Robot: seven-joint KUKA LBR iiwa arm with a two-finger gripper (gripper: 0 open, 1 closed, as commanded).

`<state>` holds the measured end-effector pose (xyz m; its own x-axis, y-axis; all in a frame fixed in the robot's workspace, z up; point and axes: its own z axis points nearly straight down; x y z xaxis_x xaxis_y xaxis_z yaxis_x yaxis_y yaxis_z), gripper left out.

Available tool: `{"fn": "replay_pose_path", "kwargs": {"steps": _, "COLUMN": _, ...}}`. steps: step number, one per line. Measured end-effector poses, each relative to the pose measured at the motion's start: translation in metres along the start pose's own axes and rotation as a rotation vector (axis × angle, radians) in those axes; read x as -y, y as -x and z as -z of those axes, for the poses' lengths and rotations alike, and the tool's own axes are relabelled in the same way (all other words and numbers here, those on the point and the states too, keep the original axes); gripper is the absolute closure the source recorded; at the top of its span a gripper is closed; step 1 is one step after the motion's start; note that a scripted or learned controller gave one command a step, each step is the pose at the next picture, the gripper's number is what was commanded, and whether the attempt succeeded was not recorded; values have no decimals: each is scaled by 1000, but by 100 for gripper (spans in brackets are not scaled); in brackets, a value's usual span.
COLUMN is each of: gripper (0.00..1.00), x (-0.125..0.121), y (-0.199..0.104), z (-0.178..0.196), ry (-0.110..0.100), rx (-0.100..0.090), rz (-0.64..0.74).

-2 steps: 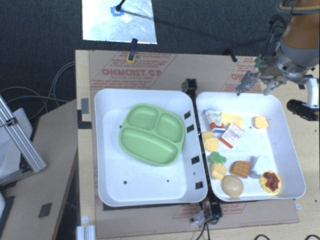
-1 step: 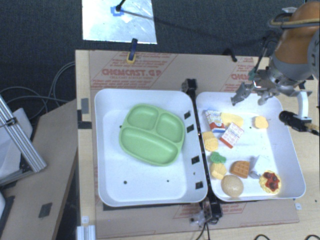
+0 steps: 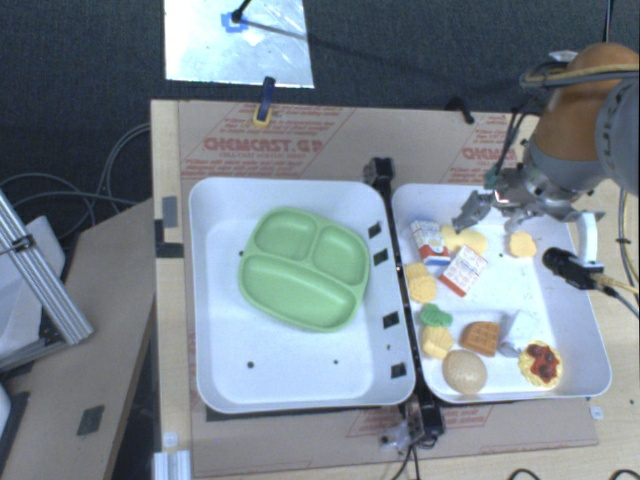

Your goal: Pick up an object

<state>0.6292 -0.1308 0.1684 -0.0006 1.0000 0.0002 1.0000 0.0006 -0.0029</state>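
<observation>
The right bin point(image 3: 590, 353) holds several toy foods. Among them are a white carton with red and blue print point(image 3: 428, 236), a red-and-white packet point(image 3: 463, 269) and yellow pieces point(image 3: 470, 240) point(image 3: 521, 244). Nearer the front lie a green piece point(image 3: 435, 316), a brown slice point(image 3: 480, 337), a beige ball point(image 3: 464, 371) and a red-and-yellow disc point(image 3: 540, 363). My gripper point(image 3: 478, 208) hangs over the bin's far edge, just above the yellow piece beside the carton. Nothing is visibly held in it.
In the left bin point(image 3: 215, 368) a green divided plate point(image 3: 305, 268) lies tilted. A black divider with clips point(image 3: 395, 278) runs between the bins. The grey arm point(image 3: 575, 128) fills the upper right, with a black fitting point(image 3: 565, 265) over the right bin's edge.
</observation>
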Motion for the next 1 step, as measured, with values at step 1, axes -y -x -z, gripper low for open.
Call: {"fn": "replay_pose_path", "kwargs": {"steps": 1, "gripper": 0, "x": -3, "y": -4, "z": -43, "ry": 1, "rx": 0, "rz": 2}}
